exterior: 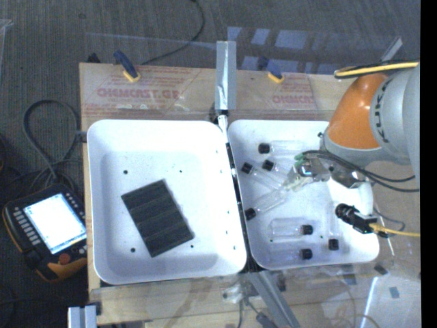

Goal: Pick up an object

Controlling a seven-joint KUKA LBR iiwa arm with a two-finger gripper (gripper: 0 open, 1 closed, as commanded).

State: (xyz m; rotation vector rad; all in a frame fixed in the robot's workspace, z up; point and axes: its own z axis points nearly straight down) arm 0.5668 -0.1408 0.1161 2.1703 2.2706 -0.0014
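The right bin (pixel 256 251) holds several clear plastic vials with black caps. One vial (pixel 290 230) lies near the bin's front, another (pixel 263 199) slants across the middle, and more (pixel 265 147) lie near the back left. My gripper (pixel 301 171) reaches in from the right, low over the vials in the bin's middle back. The grey arm with its orange band (pixel 355 118) covers the bin's right back corner. The fingers are too small and cluttered to read.
The left bin (pixel 109 149) holds a dark ribbed rectangular block (pixel 157 217). A metal divider post (pixel 224 74) stands behind the seam between the bins. A yellow cable (pixel 399 232) runs off the arm at right. A handheld pendant (pixel 48 227) lies left of the bench.
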